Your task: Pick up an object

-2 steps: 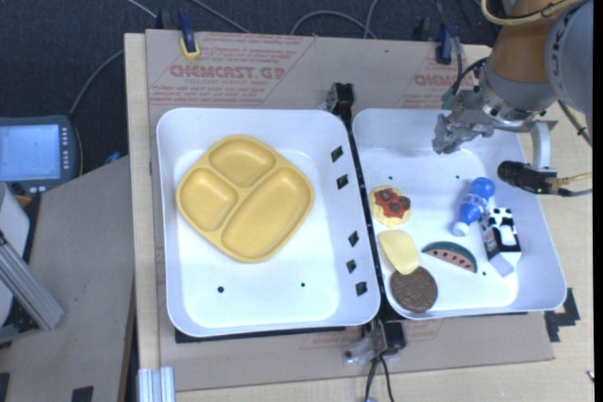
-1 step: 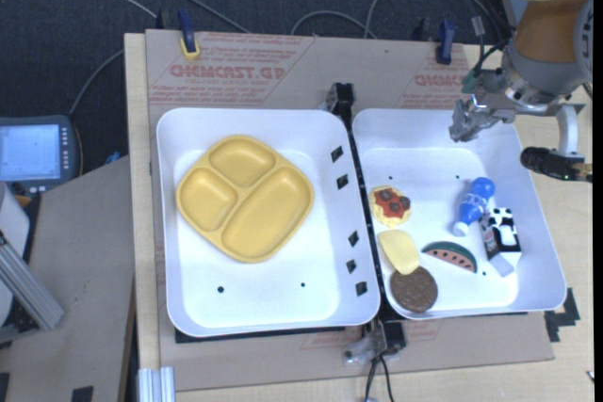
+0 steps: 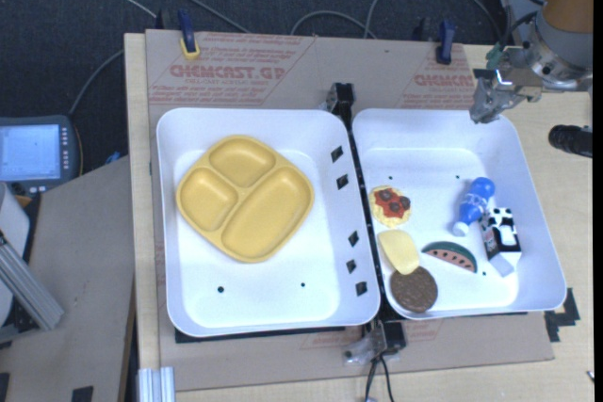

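Nothing is picked yet. The gripper (image 3: 485, 108) hangs above the right bin's (image 3: 443, 135) far rim; its jaw state is unclear. The bottle (image 3: 473, 202) lies well nearer.

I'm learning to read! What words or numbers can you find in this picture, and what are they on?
"CHEMCAST GP" in red on the brown board behind the left bin.
The same red print on the board behind the right bin, too blurred to read.
The small screen at the left: too small to read.
The black and white carton: no print I can read.
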Action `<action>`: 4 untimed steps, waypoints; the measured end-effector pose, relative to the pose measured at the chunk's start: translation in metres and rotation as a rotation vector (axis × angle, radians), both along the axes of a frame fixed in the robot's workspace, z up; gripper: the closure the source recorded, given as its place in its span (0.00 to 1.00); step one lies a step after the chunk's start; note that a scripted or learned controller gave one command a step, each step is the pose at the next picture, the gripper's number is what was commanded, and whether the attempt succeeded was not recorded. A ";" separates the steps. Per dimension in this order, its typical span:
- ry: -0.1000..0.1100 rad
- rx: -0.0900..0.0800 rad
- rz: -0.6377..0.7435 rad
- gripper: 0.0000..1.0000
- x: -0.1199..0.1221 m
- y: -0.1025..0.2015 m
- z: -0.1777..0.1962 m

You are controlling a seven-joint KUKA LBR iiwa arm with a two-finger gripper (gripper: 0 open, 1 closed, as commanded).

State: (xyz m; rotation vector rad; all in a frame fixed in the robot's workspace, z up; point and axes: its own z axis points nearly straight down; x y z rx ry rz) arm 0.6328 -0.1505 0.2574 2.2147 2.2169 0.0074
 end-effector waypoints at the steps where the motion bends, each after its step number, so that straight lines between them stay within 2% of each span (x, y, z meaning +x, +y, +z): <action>1: 0.006 0.004 0.006 1.00 0.004 0.053 0.006; 3: 0.012 0.005 0.004 1.00 0.007 0.153 -0.022; 4: 0.007 0.005 0.006 1.00 0.024 0.204 -0.021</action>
